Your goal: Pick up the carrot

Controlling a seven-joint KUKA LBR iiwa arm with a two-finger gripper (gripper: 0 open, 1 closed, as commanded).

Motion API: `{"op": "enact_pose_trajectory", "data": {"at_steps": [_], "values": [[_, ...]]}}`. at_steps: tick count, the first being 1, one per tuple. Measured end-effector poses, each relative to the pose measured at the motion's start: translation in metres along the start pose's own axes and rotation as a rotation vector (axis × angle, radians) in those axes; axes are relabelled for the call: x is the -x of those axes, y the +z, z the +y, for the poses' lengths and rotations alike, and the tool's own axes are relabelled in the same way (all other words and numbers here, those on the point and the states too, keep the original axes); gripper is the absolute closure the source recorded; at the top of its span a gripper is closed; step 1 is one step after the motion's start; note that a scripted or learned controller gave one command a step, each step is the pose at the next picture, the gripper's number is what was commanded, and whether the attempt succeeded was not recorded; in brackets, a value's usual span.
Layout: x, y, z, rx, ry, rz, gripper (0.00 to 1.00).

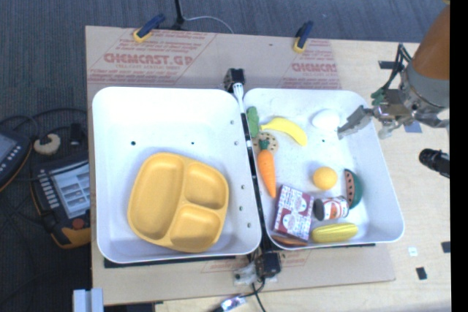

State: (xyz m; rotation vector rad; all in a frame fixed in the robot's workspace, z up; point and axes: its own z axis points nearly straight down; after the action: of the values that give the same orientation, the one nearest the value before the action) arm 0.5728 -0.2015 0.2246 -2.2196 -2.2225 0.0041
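We see the gripper [353, 122] at the upper right side of the right bin [387, 179], reaching in from the right under the grey wrist with its orange band. We cannot tell how its jaws stand; the tip is a small dark shape and nothing shows in its grasp.

Just to the left of the tip lies a white egg-like piece [325, 118], close by but whether touching we cannot say. A little further left is the banana [287, 131]. Below the tip and slightly left sits a small orange ball [325, 177], with a watermelon slice [353, 188] just beside it on the right.

The carrot [267, 170] lies well to the left of the tip and lower, along the left wall of the right bin, its leafy end up and its point down. Above it is a green vegetable [253, 120].

Further down are a red-and-white carton [292, 212], a can [330, 209] on its side and a yellow corn cob [335, 232] near the front wall.

Furthest left, in the left bin [117, 120], rests a yellow divided tray [179, 199].
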Motion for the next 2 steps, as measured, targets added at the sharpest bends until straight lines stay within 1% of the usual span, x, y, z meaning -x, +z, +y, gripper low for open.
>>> {"op": "enact_pose_trajectory", "data": {"at_steps": [1, 2], "values": [[-0.018, 0.128, -0.026, 0.006, 0.090, -0.001, 0.00], [-0.075, 0.134, -0.041, 0.018, 0.083, -0.008, 0.00]]}}
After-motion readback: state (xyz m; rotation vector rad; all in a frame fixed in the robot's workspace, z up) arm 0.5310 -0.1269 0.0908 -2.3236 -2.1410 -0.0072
